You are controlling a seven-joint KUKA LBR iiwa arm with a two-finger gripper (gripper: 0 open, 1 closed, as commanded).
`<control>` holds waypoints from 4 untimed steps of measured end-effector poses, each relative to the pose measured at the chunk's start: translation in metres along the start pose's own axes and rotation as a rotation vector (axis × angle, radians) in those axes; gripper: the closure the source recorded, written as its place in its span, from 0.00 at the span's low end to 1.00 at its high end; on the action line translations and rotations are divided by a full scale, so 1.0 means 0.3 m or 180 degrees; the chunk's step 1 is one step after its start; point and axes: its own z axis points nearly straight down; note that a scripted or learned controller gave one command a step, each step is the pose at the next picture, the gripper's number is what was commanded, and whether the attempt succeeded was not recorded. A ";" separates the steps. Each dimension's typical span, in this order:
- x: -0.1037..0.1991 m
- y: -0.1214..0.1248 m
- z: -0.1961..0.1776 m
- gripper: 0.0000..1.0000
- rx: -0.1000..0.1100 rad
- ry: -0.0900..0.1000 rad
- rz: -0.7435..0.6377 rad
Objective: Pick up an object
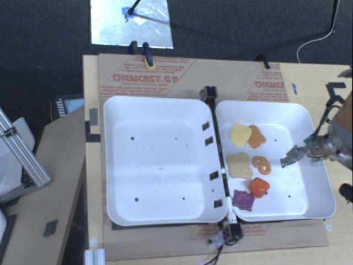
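**A:** Two bins (160, 164); the right one holds a beige slab (239, 165), yellow piece (240, 134), orange pepper (258, 187) and pretzel (261, 164).

**B:** And the tool (290, 157), at three o'clock of the pretzel?

**A:** Its grip, I cannot tell. Crowding risks a nudge, not a lift.

Gripper (289, 158) over right bin (314, 203), near pretzel (261, 164), red pepper (258, 187).

Dark carpet (231, 15) — shiny foil sheet (131, 14)
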 end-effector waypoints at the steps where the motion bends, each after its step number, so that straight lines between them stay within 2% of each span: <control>1: 0.000 0.004 -0.037 1.00 -0.0012 -0.0003 -0.0007; 2: 0.094 0.230 -0.598 1.00 -0.0068 -0.0015 -0.0021; 3: 0.066 -0.029 -1.166 1.00 -0.0069 -0.0019 0.0001; 4: 0.272 -0.031 -1.110 1.00 -0.0006 0.0004 -0.0023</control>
